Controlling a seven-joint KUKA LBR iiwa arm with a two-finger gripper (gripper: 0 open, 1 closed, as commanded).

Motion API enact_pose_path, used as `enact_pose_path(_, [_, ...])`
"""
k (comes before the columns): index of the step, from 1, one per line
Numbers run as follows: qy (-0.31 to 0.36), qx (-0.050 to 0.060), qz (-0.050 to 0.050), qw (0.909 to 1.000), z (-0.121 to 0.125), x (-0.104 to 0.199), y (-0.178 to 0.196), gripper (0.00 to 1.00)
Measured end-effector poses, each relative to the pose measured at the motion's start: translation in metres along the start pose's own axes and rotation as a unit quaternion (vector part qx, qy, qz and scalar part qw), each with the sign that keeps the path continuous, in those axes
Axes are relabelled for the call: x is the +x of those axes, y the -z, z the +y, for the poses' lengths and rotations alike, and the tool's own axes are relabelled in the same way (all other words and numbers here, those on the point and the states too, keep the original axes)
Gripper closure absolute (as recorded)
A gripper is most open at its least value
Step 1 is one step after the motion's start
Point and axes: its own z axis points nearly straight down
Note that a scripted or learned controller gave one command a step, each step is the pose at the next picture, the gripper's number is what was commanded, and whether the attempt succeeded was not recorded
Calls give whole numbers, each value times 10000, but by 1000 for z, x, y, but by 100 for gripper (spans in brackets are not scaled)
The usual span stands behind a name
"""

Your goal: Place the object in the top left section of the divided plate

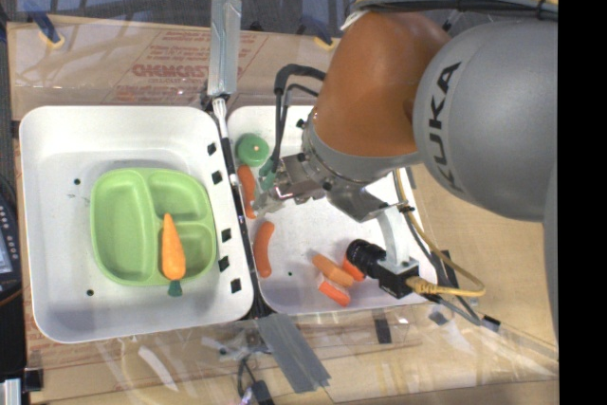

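Observation:
A green divided plate [119, 228] lies in the left bin [47, 156]. An orange carrot with a green stem [172, 248] rests on the plate, along the ridge between the large section and the lower right one. My gripper [273, 186] hangs over the left side of the right bin [303, 303], beside an orange sausage-like piece [247, 183] by the bin's left wall. The arm's wrist hides most of the gripper.
The right bin also holds a green round object [252, 147], a second orange piece [263, 248] and two small carrot pieces [334, 268]. A black connector with a yellow cable [379, 266] hangs from the arm over that bin. A taped divider [232, 204] separates the bins.

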Motion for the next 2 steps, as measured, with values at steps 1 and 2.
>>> enact_pose_path(1, [-262,56,5,9996,52,-1,-101,100])
enact_pose_path(2, [-264,35,5,9996,52,-2,-100,0])
